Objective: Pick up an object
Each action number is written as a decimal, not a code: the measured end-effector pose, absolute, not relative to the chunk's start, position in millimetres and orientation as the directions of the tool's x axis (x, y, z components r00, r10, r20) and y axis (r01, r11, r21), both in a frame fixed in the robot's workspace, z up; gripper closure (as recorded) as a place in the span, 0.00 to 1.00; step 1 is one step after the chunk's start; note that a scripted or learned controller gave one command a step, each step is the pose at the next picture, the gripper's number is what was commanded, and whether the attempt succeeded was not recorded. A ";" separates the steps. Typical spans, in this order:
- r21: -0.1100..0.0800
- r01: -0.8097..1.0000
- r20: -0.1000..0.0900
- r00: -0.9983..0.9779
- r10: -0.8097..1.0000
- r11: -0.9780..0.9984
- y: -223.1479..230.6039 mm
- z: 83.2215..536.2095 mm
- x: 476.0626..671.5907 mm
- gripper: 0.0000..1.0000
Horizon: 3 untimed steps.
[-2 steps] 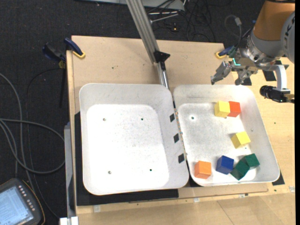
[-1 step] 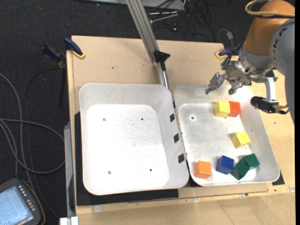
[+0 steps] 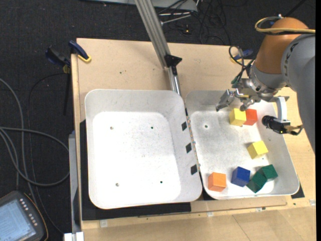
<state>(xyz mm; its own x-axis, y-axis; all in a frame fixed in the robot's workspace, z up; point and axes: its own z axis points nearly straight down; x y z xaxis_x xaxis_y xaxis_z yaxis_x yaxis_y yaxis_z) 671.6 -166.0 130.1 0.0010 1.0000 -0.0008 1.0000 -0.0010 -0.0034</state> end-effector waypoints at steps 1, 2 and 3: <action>0.006 1.000 -0.003 0.000 1.000 0.000 -166.4 114.7 673.5 0.00; 0.005 1.000 -0.003 0.000 1.000 0.000 -166.2 122.8 673.4 1.00; 0.008 1.000 -0.002 -0.002 1.000 0.002 -170.5 170.1 681.6 1.00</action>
